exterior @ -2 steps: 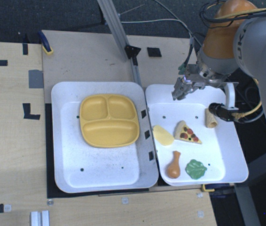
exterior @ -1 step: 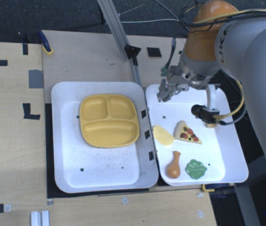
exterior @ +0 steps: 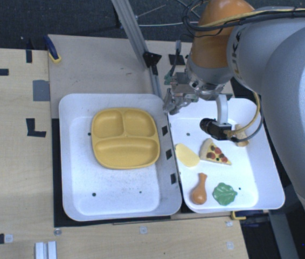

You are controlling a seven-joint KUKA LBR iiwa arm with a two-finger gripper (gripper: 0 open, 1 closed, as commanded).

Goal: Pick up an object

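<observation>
Fingers (exterior: 173, 107) at the end of the grey and orange arm (exterior: 217, 47) hang over the back left corner of the right bin (exterior: 249, 169). They are just by the wall where the two bins meet. I cannot tell if they are apart or together, because they look small and dark against the bin's edge.

All the small toys lie in the right bin, closer to the front than the fingers. A pale yellow round piece (exterior: 187, 155) lies near the left wall of that bin. Just beside it, to the right, is a toy pizza slice (exterior: 215, 153) with red and dark dots on top. In front of these two lies a toy chicken leg (exterior: 199, 190), brown at its fat end. Next to it, to the right, is a green leafy toy (exterior: 224, 193). The chicken leg and the green toy are near each other but do not touch. All four toys lie apart from the fingers.

The left bin (exterior: 82, 198) holds one big thing, a yellow plate (exterior: 125, 138) with three parts. Two small parts are at the back and one long part is at the front. The plate lies flat in the back half of its bin.

Both bins sit side by side on a light wooden tabletop (exterior: 12, 171) with some black tape marks (exterior: 34, 127) on it.
</observation>
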